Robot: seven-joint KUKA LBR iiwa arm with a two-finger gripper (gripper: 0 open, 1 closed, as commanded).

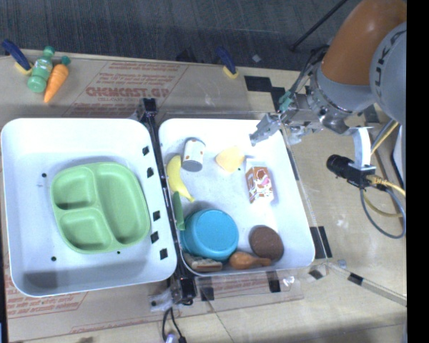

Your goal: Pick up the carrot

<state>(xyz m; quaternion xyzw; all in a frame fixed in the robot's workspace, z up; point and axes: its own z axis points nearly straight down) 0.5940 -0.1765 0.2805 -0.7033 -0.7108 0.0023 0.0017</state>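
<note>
Orange-banded and large at the view's right, the arm (361, 34) sits highest toward the camera, and its gripper (262, 133) hangs over the far right rim of the right bin (294, 191); whether it is open or closed cannot be told. The carrot (55, 81) lies well apart from the gripper, far to its left in the view and a little farther back, on the brown board (129, 84) outside both bins. A green toy (38, 73) touches the carrot on the side away from the gripper. The left bin (14, 191) holds a green divided plate (100, 206). Just beside the gripper lies a yellow wedge (229, 158), with a small carton (259, 183) nearer the camera.
</note>
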